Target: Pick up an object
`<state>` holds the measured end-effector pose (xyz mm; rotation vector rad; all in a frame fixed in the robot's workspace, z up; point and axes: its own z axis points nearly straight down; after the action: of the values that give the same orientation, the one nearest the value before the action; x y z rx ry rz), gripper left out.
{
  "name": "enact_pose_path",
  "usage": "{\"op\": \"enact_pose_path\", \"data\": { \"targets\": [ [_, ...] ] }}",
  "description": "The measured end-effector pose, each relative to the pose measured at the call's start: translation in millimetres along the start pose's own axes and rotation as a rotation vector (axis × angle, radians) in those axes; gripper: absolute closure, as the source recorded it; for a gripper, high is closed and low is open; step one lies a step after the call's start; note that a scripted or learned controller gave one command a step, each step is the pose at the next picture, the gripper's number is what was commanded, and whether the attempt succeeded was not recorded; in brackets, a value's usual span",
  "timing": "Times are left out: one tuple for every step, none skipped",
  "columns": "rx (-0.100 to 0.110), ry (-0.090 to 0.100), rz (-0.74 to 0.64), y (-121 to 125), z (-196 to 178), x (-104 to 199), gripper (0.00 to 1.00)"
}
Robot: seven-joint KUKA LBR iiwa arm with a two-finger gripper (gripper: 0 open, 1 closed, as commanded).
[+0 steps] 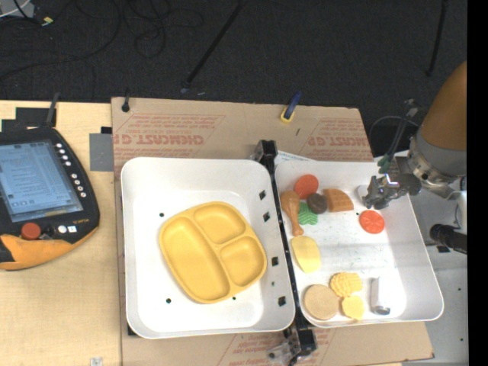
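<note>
My gripper (375, 194) at right of frame, over right bin (427, 280); can't tell its state, nothing seen in its grasp. Red disc (372, 222) lies just below it, nearest target. Pick not yet made; descent, grasp, lift all left

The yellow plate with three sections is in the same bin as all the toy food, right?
Not quite. The camera view shows the yellow plate with three sections by itself in the left bin. The toy food, like the red disc and the yellow corn piece, is in the right bin, where the end effector hovers.
</note>
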<state>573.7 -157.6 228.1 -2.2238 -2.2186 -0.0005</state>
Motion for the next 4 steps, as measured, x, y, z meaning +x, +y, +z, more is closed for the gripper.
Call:
{"op": "enact_pose_path", "data": {
  "targets": [
    [0.003, 0.002, -0.006, 2.8, 2.7, 62.6, 1.00],
    [0.002, 0.001, -0.005, 9.2, -0.9, 96.5, 1.00],
    [0.003, 0.001, -0.003, 0.4, -9.0, 92.0, 1.00],
    [0.004, 0.000, 0.001, -7.9, 8.9, 95.4, 1.00]
  ]
}}
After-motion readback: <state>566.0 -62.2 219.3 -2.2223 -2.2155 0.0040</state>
